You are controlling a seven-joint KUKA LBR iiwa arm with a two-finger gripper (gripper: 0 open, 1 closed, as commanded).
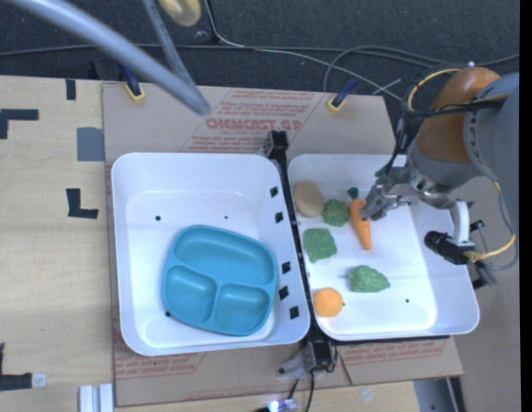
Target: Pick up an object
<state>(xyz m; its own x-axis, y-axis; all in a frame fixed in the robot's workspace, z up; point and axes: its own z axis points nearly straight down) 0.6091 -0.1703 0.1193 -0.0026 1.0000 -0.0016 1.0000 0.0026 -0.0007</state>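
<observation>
I read the end effector low inside the right bin, sitting right at the top end of the carrot. Its dark tips are bunched against the carrot's green cap; I cannot tell whether they are apart or together, nor whether they actually pinch the carrot. The carrot lies on the bin floor, slightly slanted, its thin end pointing toward the near edge.

Taking the carrot as my landmark: a small broccoli piece sits just to its left, almost touching. Further left, against the divider between the bins, lies a tan potato. Below and left of the carrot is a flat green leaf. Below the carrot, near mid-bin, a second leafy green piece. Well below and left, near the bin's near corner, an orange.

The grey arm with its orange band crowds in from the right of the carrot, with cables looping above it. Far left of the carrot, the left bin holds a blue divided tray. Both bins rest on a cardboard sheet on the worktop.
</observation>
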